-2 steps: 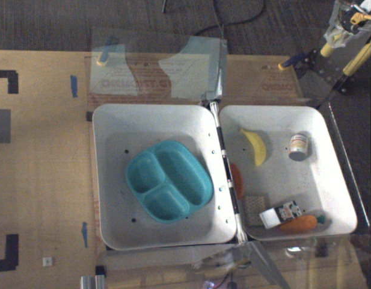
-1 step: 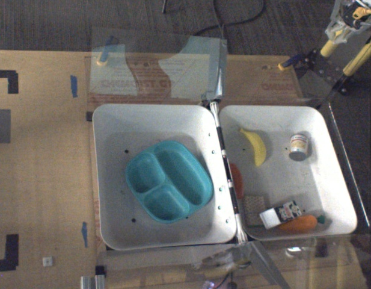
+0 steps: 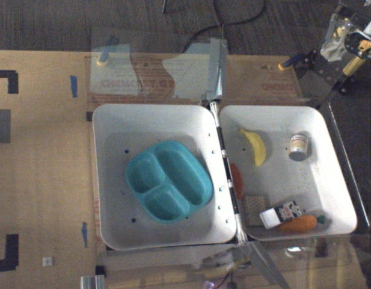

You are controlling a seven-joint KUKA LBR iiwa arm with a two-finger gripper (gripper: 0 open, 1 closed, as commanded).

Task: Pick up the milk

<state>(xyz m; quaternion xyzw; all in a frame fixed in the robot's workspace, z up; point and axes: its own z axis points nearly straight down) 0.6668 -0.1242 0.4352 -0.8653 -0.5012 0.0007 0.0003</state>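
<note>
**Milk in right bin, pincer off at the far corner**

My pincer (image 3: pixel 349 38) sits at the far right corner of the view, beyond the bins and off the bench (image 3: pixel 41 179). Too small and cluttered there; I cannot tell whether it is released or clenched. Nothing is seen in it.

The milk (image 3: pixel 282 213), a small carton, lies on its side in the right bin (image 3: pixel 335 179), close to the near wall. A carrot (image 3: pixel 298 223) lies along its near side, touching it. A brownish square pad (image 3: pixel 252 208) sits just to the carton's left.

Same bin, farther back: a banana (image 3: pixel 255 146) left of centre and a can (image 3: pixel 299 146) standing upright to its right, the two well apart from the milk. A red item (image 3: pixel 236 180) lies against the bin's left wall; I cannot make out what it is.

The left bin (image 3: pixel 113 125) holds a teal divided plate (image 3: pixel 169 180), roughly centred.
</note>
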